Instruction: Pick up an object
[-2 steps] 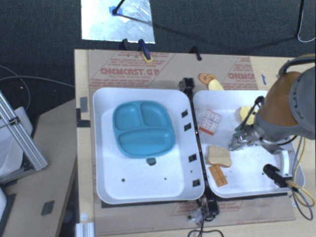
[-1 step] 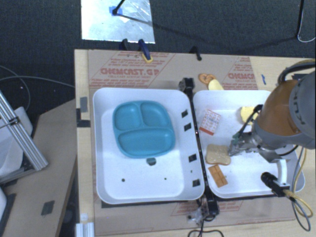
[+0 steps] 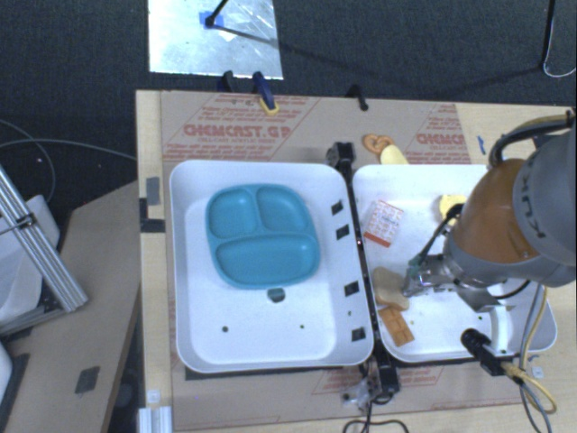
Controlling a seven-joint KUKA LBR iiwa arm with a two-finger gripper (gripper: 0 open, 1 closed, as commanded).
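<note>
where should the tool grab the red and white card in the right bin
The red and white card lies flat on the floor of the right bin, so there is nothing to pinch from the side. Probably best to come straight down and close the tool across its narrower width, near the middle.

1. One fixed camera looks down from above the cardboard-covered table (image 3: 297,120), tilted at a slant rather than straight down.
2. It sits far enough back to take in both shallow white plastic bins, the left bin (image 3: 194,332) and the right bin (image 3: 424,183), side by side.
3. Dark carpeted floor (image 3: 72,52) fills the top and left of the view beyond the table's far edge.
4. The grey arm with its orange band (image 3: 491,219) enters from the right edge.
</note>
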